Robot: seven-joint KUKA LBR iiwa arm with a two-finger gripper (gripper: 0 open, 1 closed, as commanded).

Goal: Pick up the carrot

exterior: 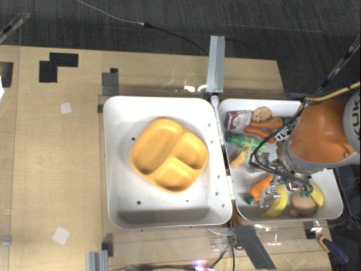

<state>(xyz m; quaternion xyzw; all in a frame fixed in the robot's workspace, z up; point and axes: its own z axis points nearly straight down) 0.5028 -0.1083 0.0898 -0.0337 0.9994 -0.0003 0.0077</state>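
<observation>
Down over the carrot (259, 187), the gripper (277, 186), opening impossible to tell.

One fixed camera, mounted above the bench (51, 168), looking down at a slight slant. Far enough back to take in both white bins: the left bin (115, 157) at frame centre, the right bin (333, 205) toward the right edge. Dark floor (169, 4) runs along the top. The arm (318, 134) enters from the right.

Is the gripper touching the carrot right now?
Cannot tell. In the camera view the gripper sits right beside the carrot, with cables and wrist hiding any contact or gap.
</observation>
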